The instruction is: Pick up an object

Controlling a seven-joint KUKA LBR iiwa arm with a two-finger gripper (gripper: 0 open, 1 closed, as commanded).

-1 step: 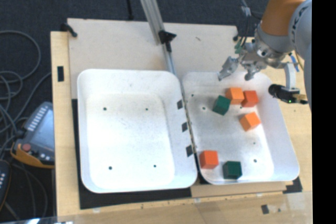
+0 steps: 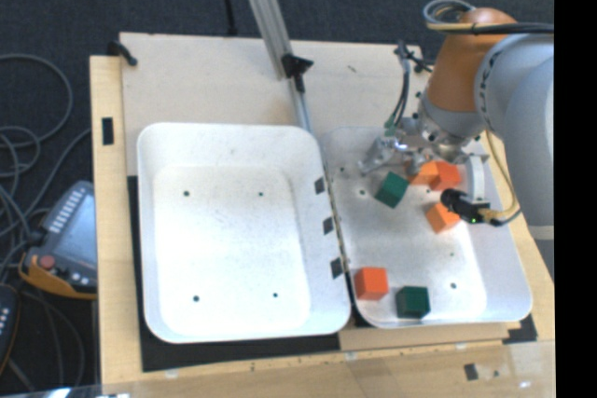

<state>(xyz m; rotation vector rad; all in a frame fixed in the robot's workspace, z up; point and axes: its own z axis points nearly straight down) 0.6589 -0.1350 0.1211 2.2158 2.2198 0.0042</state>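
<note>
From the overhead camera, I'm at the reach-and-grab stage of the pick. The arm (image 2: 508, 98) comes in from 3 o'clock and the hand (image 2: 399, 154) is down in the right bin (image 2: 504, 294), up near its 12 o'clock end.

Just below the hand, touching or nearly so, there's a green cube (image 2: 392, 191), tilted. Two orange blocks sit close by: one (image 2: 439, 173) at about 3 o'clock from the green cube, another (image 2: 442, 217) toward 4 o'clock. Further off, near the bin's 6 o'clock edge, an orange cube (image 2: 372, 281) and a dark green cube (image 2: 411, 300) sit side by side.

I honestly can't tell whether the hand is spread or pinched; the metal bits blur together at this angle. I can't see anything clearly between the fingers, so I won't call it a grasp.

My guess is the green cube is the target. Next move needs the hand centred over it, closing squarely, then lifting straight up without nudging the orange neighbours. The left bin (image 2: 168, 154) on the counter (image 2: 205, 70) isn't in play.
</note>
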